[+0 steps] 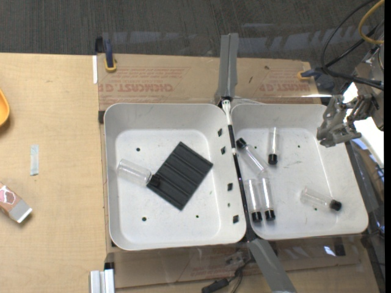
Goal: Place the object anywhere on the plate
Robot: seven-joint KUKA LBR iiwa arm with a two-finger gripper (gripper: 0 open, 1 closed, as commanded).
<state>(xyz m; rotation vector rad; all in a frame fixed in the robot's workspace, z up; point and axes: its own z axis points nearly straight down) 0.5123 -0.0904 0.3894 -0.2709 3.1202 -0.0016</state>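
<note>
**A:** What's hard to read here?

**B:** The pincer, mostly. It sits at the right edge of the right bin, a pale metal cluster against bright glare, and I cannot tell how its fingers stand. Nothing can be seen between them. The arm behind it is cut off by the frame, with dark cables looping above.

**A:** And the plate?

**B:** A black, ribbed rectangular plate, matte, lying flat and turned diagonally near the middle of the left bin. Touching its left corner is a clear plastic tube, capless as far as I can see, so transparent that it nearly vanishes against the white floor.

**A:** The other tubes?

**B:** All in the right bin: clear cylinders with black caps. One slants by the bin's left wall, one stands nearly vertical in view near the far middle, a pair lies side by side near the front left corner, and one rests alone toward the front right corner.

**A:** Surfaces?

**B:** Glossy white moulded bins with small dark holes, on brown cardboard over the pale wood worktop.
</note>
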